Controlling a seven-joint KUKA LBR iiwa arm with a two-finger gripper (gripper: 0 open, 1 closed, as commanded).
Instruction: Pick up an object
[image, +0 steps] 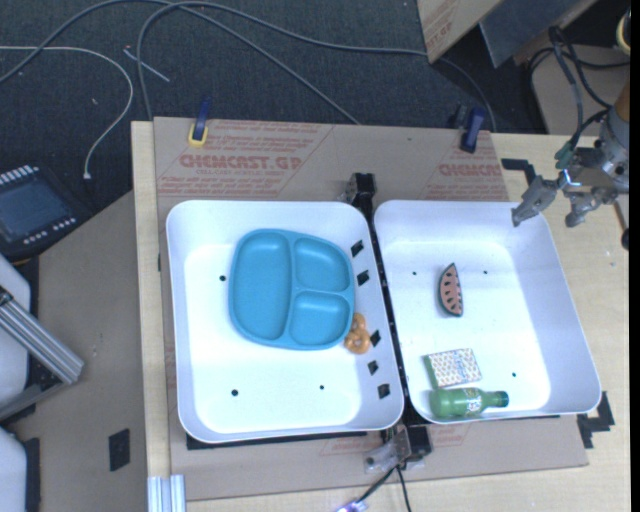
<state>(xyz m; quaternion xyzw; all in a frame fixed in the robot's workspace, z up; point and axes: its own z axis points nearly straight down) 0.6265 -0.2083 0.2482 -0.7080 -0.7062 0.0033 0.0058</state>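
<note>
I see my gripper (556, 198) spread and holding nothing over the right bin's (565, 300) far right corner, with the melon slice (450, 290), lying lengthwise near-to-far mid-bin, the closest pick, down to its near left.

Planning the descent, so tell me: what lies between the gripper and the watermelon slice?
In the camera view, only bare white bin floor lies between the gripper and the watermelon slice. The gripper's fingers are open.
</note>
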